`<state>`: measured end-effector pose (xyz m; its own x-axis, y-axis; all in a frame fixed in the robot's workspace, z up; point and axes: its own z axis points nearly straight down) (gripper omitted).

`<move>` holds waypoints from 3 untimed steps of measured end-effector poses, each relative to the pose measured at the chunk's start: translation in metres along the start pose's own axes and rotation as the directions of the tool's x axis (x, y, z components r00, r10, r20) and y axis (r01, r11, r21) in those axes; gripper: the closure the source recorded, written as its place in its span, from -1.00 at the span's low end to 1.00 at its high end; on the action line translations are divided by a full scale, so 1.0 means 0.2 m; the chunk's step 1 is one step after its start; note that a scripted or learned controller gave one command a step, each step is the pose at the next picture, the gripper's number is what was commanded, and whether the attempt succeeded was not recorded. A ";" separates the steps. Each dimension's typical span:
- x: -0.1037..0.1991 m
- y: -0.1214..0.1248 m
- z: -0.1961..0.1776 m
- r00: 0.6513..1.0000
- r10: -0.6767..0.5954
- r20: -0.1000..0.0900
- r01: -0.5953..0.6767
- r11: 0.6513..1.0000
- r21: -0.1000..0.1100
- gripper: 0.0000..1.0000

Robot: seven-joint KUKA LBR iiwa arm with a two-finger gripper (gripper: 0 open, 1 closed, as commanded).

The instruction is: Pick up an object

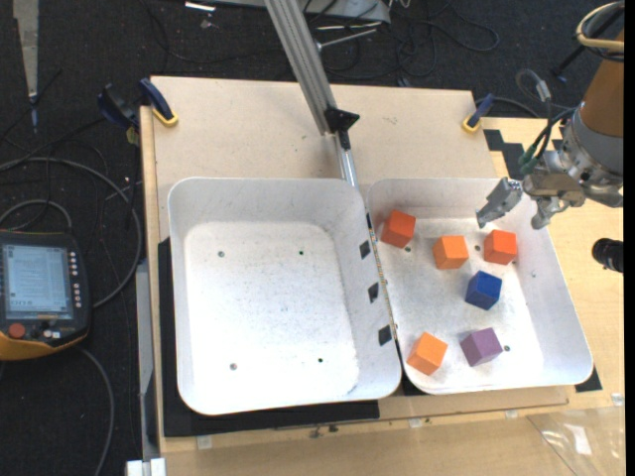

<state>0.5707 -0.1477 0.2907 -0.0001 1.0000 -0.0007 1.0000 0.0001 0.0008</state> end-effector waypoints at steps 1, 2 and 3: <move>0.10 0.17 0.82 1.000 -0.003 0.003 0.003 1.000 -0.003 -1.00; 0.08 0.24 0.90 1.000 0.001 0.002 -0.001 1.000 -0.005 -1.00; 0.09 0.24 0.87 1.000 0.000 0.001 0.000 1.000 -0.001 1.00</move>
